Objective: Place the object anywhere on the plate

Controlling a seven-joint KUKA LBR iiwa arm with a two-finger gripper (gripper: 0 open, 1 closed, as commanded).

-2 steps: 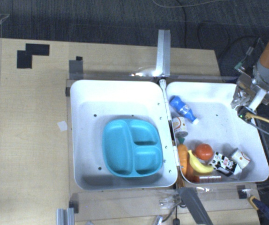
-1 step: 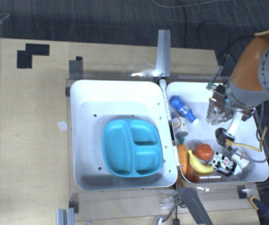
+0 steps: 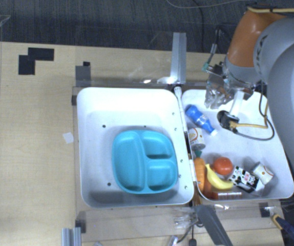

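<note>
Reaching in from the right, the grey arm (image 3: 285, 81) with its orange band hangs its gripper (image 3: 219, 97) over the far end of the right bin (image 3: 275, 152), just beyond the blue bottle (image 3: 198, 118). Whether the jaws are released or clenched cannot be told from this slant, and nothing can be seen between them. A black cable loops under the wrist, with a yellow wire trailing right.

The blue bottle lies tilted on the bin floor near the wall shared with the left bin (image 3: 93, 137). At the near end of the right bin sit a cluster of things: a carrot (image 3: 200, 172) against the left wall, a banana (image 3: 217, 180) beside it, a tomato (image 3: 223, 165) touching the banana, a black-and-white patterned box (image 3: 243, 179) and a small white cup (image 3: 263, 172).

In the left bin rests the blue divided plate (image 3: 144, 161), with nothing on it. Both bins stand on the wooden counter (image 3: 29, 137).
</note>
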